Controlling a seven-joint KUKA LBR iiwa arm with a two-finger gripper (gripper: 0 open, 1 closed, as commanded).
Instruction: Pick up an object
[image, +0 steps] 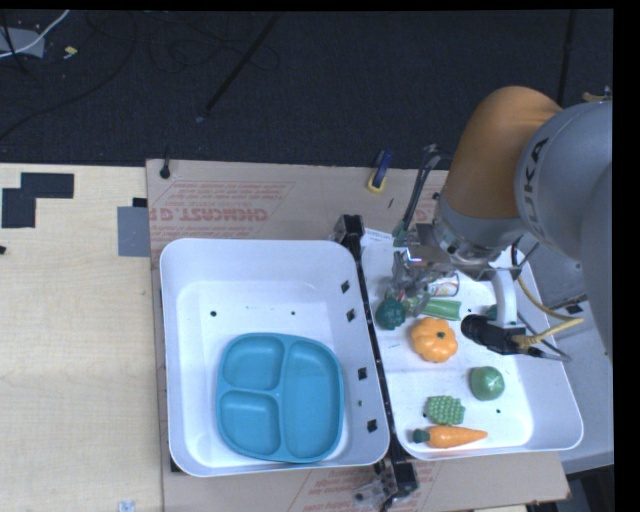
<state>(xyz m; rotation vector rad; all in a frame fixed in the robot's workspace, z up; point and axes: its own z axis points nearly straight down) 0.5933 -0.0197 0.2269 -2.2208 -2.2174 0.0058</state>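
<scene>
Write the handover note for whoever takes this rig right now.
Gripper: low in the right bin, near its back left corner, just above the dark green round toy; no grasp can be seen.
Things: pumpkin, light green round toy, bumpy green toy and carrot lie in the right bin; the blue divided plate lies in the left bin.
Done: nothing visibly lifted.
Left: grasp one object and raise it.

We see the grey arm (560, 190), orange band (500, 150) above the wrist, entering from three o'clock, its end effector (405, 285) pointing down.
</scene>
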